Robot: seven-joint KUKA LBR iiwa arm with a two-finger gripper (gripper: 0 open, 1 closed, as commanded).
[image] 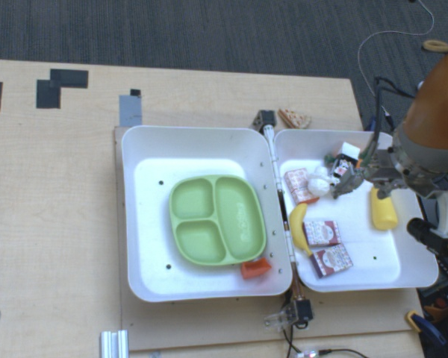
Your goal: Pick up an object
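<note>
My gripper (346,179) hangs low over the back of the right bin (414,274), with the grey arm and its orange band coming in from the right. Just left of it lie a white lump (321,187) and a pink-and-white packet (296,183). A yellow banana (299,227) lies along the bin's left wall. Two red-and-white cartons (321,233) (333,259) sit beside the banana. A yellow block (384,212) rests to the right, under the arm.
The left bin (145,200) holds a green divided plate (216,220) and an orange block (255,268) at its front right corner. A small white-and-black item (349,152) sits at the right bin's back. Cables and clips lie around the bins' edges.
</note>
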